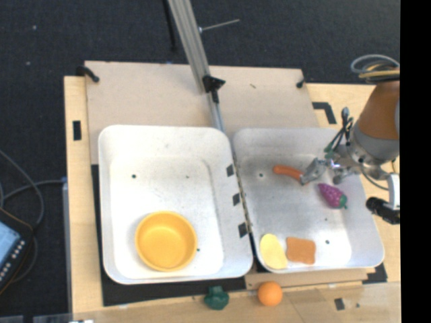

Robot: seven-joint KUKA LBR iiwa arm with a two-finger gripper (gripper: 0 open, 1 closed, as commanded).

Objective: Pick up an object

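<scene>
Camera view: claw between orange carrot and purple eggplant.

My arm is grey with an orange band above the wrist; my hand is pale grey metal. Both bins are white, the left bin and the right bin alike flecked with small dark specks; the bowl in the left one is yellow. In the right bin lie an orange carrot, a purple eggplant with a green tip, a pale yellow piece and an orange slab; on the tan worktop sit an orange ball and a dark green toy; the floor is black.
</scene>
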